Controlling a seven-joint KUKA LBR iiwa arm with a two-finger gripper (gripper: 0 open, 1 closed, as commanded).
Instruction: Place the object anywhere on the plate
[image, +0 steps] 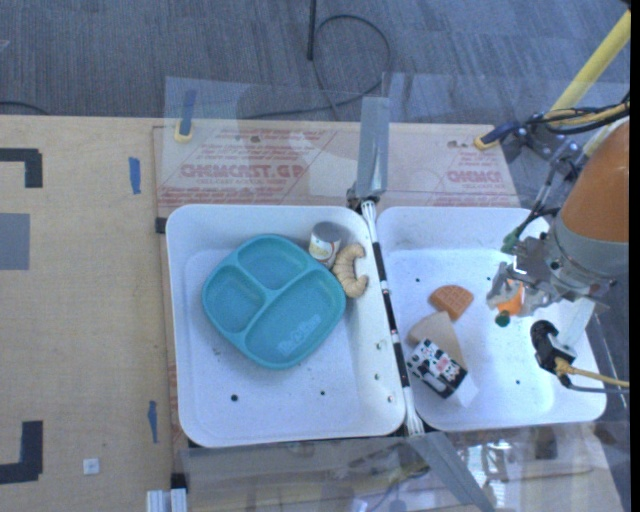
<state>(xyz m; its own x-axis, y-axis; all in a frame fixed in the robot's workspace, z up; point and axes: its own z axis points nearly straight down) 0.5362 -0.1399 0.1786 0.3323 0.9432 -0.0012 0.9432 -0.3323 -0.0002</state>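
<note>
A single fixed camera looks down at a slant from above the desk (80, 330), taking in both white bins (200, 420) side by side; the arm (600, 200) enters from the right.

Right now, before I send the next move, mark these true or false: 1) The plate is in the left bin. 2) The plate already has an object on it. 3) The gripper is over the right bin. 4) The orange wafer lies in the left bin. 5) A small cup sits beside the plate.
1) True: the teal plate lies in the left bin.
2) False: its three compartments look bare.
3) True: the gripper hangs over the right bin, near its right side, with a small orange thing at its tip.
4) False: the orange wafer is in the right bin.
5) True: the cup sits off the plate's upper right edge, by a tan piece.
</note>
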